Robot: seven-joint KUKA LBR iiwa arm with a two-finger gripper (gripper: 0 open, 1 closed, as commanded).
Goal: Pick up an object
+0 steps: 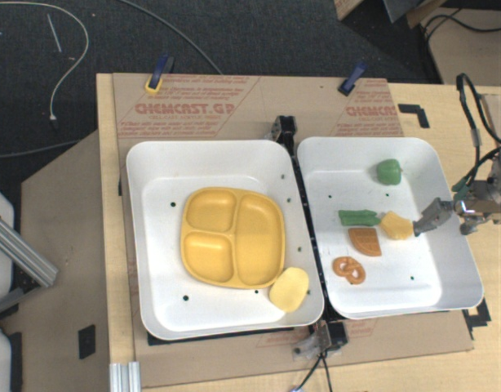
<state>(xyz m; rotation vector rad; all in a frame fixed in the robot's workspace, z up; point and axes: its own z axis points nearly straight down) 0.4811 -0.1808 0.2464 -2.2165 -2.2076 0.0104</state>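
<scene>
- Two shallow white bins are seen from above, side by side on a bench: the left bin [144, 219] and the right bin [446, 284].
- The gripper [426, 219] is reached in from the right edge of the view, low over the right bin, at about 3 o'clock from the bin's middle.
- A pale yellow block [396, 226] is found just beside the gripper tip, at 9 o'clock from it, possibly touching; it is judged the nearest thing to pick.
- No long axis can be made out on the block; it looks roughly squarish.
- Whether the claw is open or closed cannot be told, and nothing is seen gripped in it.
- Further at 9 o'clock from the block lie a green bar [359, 217], set left to right, and an orange wedge [365, 241].
- A pretzel [348, 269] lies at 7 o'clock, and a green lump [388, 171] at 12 o'clock.
- In the left bin a yellow divided plate [232, 237] and a yellow oval piece [289, 289] are held, well apart from the gripper.
</scene>
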